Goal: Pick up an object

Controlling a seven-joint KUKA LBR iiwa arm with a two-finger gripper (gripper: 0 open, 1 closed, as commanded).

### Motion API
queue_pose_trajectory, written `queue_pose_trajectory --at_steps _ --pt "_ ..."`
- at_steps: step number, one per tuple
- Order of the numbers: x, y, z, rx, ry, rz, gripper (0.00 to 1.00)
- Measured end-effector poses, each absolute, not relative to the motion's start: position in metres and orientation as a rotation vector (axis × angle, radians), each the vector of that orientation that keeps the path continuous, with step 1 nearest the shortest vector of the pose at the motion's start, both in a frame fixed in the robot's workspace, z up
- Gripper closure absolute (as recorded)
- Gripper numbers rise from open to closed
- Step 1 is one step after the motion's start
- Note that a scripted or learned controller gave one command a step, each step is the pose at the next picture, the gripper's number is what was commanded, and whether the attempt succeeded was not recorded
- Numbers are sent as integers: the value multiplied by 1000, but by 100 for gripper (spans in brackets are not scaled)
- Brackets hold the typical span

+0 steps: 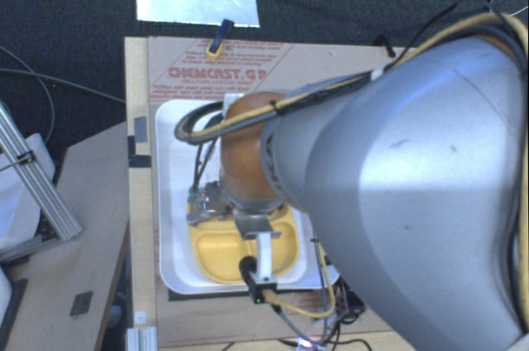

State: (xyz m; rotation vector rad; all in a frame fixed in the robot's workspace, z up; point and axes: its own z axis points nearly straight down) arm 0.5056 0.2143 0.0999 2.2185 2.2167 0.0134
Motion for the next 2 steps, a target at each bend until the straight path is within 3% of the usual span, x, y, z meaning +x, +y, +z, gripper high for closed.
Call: queue_pose_trajectory --at_steps 1,2 --pt "530 229 91 2220 2222 -15 0" --pt "514 211 89 2219 2216 16 0"
